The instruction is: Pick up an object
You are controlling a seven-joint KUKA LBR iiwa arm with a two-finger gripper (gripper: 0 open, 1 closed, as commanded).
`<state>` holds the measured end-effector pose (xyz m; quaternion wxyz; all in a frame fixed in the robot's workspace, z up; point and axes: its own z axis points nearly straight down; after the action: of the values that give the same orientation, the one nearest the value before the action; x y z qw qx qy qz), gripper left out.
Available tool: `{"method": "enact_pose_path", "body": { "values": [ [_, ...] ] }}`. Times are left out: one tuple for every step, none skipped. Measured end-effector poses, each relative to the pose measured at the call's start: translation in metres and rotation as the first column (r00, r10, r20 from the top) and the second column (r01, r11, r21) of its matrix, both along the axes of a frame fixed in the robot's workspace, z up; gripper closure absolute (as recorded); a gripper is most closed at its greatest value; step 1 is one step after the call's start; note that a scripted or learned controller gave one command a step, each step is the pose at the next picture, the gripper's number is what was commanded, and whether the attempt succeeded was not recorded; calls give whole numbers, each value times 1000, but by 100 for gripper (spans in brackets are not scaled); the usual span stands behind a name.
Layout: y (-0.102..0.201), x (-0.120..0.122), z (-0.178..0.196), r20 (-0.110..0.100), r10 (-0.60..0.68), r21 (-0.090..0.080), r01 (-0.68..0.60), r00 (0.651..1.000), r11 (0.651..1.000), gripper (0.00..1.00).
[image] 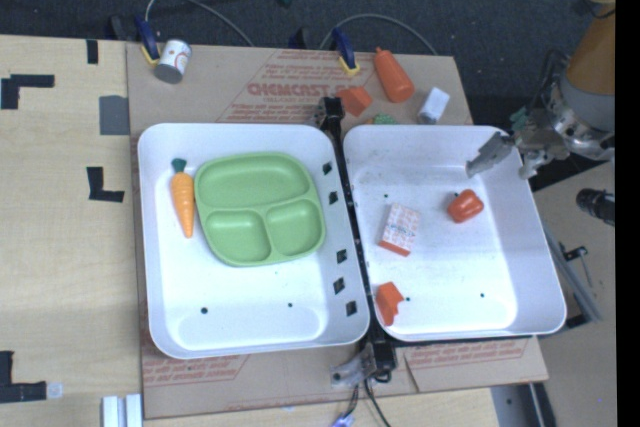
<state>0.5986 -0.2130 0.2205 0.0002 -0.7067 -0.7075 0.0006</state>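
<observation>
Red object (465,206): loose in right bin (520,305), nearest pick.
Gripper (497,155): above it, grasping nothing; finger gap unclear.

Red "CHEMCAST" lettering is printed on the cardboard sheet (290,87).

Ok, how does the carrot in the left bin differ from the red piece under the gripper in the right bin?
The carrot is long, tapered and orange with a green top; the red piece is short, rounded and red-orange. The carrot lies lengthwise against the green divided plate in the left bin; the red piece sits apart on the right bin's floor, near the gripper. Both look like small toy foods, lying free.
</observation>
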Motion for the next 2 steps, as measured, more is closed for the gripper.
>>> {"method": "enact_pose_path", "body": {
  "values": [
    [1,1,-133,4,1,0,-1,1000,1000,0],
    [0,2,-123,7,2,-3,-2,1000,1000,100]
  ]
}}
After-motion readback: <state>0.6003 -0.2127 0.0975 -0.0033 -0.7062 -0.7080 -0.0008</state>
